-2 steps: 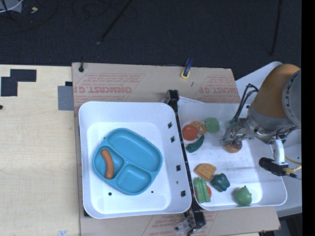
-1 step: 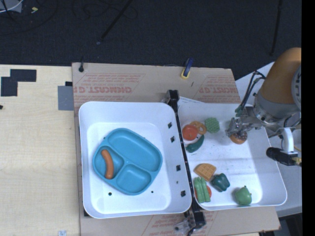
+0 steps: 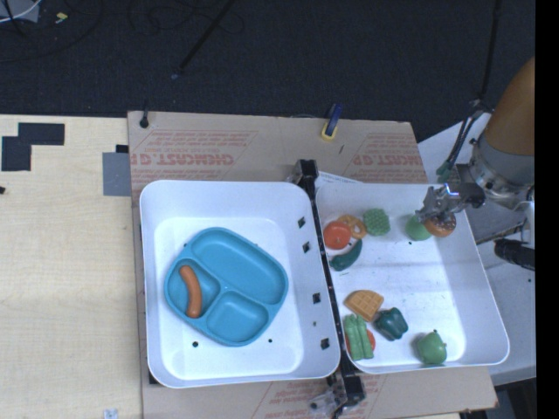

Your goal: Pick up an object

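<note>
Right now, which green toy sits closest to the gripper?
The round green piece at the right bin's far edge, beside the gripper; the other green toys lie farther off.

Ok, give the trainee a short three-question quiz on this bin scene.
1. True or false: the orange sausage lies in the blue divided plate.
2. Which bin holds the blue divided plate? A) left bin B) right bin
3. Fill in: the gripper is at the right bin's ____ right corner.

Key: 1 true. 2 A. 3 far; there it is over a small green and brown toy.
</note>
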Robot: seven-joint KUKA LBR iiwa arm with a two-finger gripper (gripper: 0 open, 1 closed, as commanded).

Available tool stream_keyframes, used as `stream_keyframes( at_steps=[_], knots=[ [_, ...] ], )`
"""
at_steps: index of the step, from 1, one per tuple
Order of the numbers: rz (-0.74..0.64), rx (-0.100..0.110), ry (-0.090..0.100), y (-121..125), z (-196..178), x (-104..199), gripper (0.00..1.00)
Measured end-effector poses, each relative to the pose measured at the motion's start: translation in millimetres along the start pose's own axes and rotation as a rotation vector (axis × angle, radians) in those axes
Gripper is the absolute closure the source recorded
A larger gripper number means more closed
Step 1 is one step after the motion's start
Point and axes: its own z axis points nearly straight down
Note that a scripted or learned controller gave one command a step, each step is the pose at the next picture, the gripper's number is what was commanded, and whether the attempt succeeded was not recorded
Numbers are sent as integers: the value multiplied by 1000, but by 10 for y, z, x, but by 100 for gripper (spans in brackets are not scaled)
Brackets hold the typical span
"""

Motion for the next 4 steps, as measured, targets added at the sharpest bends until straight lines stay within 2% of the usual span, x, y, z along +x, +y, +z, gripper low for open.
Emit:
stream_keyframes(
  at_steps=[1, 3, 4],
  knots=[
    [-2, 4, 1, 0, -57, -4, 100],
    [-4, 5, 3, 165, -137, 1106, 100],
    [-4, 7, 3, 95, -197, 1658, 100]
  ],
)
